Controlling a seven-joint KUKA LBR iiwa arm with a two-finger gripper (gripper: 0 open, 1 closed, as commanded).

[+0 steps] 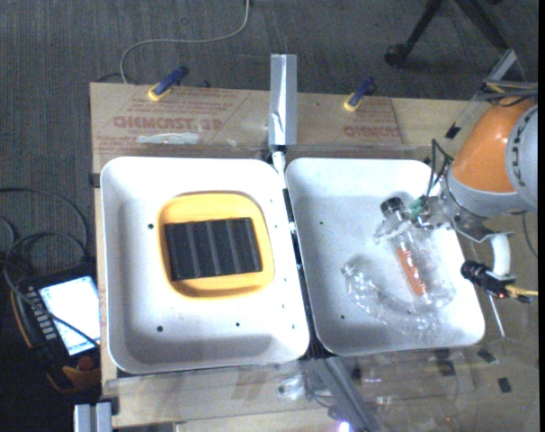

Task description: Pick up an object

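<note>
I see the worktop [111,115] carrying two bins. Left bin [129,331] holds a yellow tray [217,247]. Right bin [344,196] holds a clear plastic bottle [415,264], lower right; claw [415,210] beside its cap, state indeterminate.

Left bin [120,268]: yellow tray [217,207] w/ dark ribbed insert, lying flat near center. Right bin [331,196]: clear plastic bottle [415,264] w/ orange inside, tilted, plus crumpled clear wrap [371,291] beside it. Arm [493,165] in from right, gripper [416,212] at bottle's top end; grip not discernible. Two blue-yellow clamps [167,83] on cardboard behind bins.
</note>
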